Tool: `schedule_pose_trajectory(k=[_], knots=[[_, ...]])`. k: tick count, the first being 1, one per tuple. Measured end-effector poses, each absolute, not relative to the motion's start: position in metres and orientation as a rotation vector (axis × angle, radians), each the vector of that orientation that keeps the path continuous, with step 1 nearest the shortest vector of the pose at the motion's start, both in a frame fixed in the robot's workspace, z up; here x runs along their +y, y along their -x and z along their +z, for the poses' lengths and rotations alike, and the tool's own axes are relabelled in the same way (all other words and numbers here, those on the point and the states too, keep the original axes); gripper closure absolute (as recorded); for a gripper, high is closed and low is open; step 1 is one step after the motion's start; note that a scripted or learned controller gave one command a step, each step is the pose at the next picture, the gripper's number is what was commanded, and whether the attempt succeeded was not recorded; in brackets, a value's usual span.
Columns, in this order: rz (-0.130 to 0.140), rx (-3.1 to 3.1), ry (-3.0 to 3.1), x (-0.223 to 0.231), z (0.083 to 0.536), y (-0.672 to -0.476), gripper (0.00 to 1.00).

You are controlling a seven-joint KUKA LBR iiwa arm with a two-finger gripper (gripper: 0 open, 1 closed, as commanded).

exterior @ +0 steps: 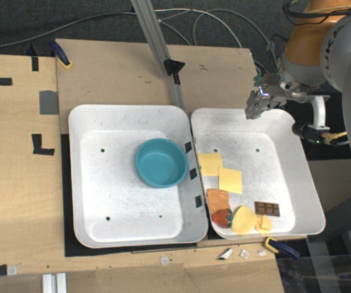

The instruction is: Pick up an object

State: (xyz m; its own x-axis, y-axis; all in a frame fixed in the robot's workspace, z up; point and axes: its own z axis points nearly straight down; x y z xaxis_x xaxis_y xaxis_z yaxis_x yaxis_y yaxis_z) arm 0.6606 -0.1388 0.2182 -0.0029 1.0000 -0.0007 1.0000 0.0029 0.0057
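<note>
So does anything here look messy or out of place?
Slightly. A few small bits lie on the bench in front of the right bin, outside it. Inside, the toy food is heaped in the near corner. The blue bowl sits upright in the left bin.

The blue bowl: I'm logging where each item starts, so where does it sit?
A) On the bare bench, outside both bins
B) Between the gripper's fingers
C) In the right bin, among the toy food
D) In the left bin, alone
D: the blue bowl rests on the floor of the left bin, while the toy food lies in the right bin and the gripper hangs over that bin's far edge.
</note>
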Motion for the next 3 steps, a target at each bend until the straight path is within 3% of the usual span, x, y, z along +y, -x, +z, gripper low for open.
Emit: schedule_pose_trajectory(k=[1, 3], knots=[[0.003, 2.222, -2.217, -0.138, 0.255, -0.662, 1.0], [0.0, 2.229, -2.217, -0.05, 0.254, -0.615, 1.0]])
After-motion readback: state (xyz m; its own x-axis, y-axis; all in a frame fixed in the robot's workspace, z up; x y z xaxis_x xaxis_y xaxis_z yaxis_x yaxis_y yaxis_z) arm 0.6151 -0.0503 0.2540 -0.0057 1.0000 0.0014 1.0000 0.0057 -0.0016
